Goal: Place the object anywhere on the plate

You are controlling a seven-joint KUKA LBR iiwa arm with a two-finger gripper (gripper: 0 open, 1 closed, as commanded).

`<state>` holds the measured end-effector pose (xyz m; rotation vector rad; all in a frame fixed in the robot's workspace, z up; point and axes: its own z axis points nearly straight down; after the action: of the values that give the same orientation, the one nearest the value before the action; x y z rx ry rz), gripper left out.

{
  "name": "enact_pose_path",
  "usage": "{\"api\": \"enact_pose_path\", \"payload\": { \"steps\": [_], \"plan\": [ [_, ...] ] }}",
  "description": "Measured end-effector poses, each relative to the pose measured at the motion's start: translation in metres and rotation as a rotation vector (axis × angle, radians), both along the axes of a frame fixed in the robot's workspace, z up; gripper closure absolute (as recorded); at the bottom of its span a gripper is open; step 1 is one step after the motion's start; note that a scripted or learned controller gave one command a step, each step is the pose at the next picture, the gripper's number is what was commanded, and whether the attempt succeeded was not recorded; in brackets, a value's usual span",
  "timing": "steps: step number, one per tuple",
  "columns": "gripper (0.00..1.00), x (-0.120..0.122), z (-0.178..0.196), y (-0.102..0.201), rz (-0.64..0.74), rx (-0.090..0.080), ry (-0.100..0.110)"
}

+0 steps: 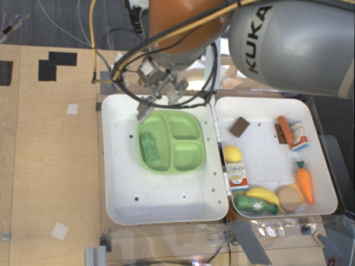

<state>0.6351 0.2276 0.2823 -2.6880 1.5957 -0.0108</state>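
Green bottle [148,147] | translucent, ribbed | lying in green plate's [186,127] left compartment

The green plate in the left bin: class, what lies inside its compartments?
The green plate holds one green object in its long left compartment. The two right compartments show bare green. The end effector overhangs the plate's top-left edge, covering a little of the rim there.

A pale wooden worktop [50,165] fills the left of the frame, with black block markings [55,64] at its upper left and small grey squares [72,109] scattered lower down. Dark grey carpet floor [50,13] runs across the top, crossed by thin cables [44,7].
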Motion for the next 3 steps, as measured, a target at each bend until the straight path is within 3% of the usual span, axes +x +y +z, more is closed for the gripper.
{"api": "enact_pose_path", "payload": {
  "steps": [1,2,3],
  "plan": [
    [1.00,0.001,0.010,0.000,-0.004,0.005,-0.002],
    [1.00,0.033,0.089,-0.026,0.385,-0.007,0.001],
    [1.00,-0.011,0.021,0.011,0.346,-0.006,0.012]
  ]
}}
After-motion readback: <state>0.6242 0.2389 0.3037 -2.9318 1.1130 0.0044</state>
